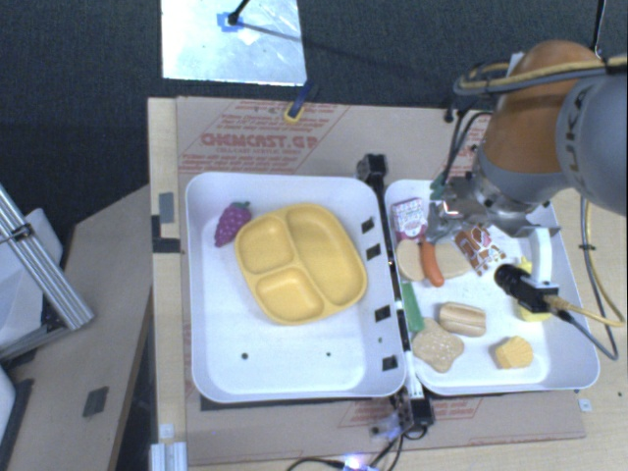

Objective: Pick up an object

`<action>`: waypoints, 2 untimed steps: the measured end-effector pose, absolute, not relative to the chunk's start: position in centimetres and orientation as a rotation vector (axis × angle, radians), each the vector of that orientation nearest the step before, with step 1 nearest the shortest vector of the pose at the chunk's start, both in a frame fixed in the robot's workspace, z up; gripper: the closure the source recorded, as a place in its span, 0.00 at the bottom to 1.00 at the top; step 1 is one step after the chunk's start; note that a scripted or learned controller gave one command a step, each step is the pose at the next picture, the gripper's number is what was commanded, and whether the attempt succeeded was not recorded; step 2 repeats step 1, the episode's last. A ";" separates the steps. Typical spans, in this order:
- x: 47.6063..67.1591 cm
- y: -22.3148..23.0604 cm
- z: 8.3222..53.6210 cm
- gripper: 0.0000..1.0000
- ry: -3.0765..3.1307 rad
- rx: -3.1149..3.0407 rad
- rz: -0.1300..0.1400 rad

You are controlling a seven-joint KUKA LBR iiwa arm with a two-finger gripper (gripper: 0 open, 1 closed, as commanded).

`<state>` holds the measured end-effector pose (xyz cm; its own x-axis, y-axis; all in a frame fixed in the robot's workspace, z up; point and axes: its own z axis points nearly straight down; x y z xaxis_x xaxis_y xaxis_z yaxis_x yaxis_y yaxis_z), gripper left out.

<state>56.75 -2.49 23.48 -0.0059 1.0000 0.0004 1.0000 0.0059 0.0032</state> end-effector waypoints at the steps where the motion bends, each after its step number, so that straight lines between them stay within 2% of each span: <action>1: 56.3 -2.0 22.6 1.00 2.227 2.215 0.000; 2: 56.3 -2.0 22.6 1.00 2.227 2.215 0.000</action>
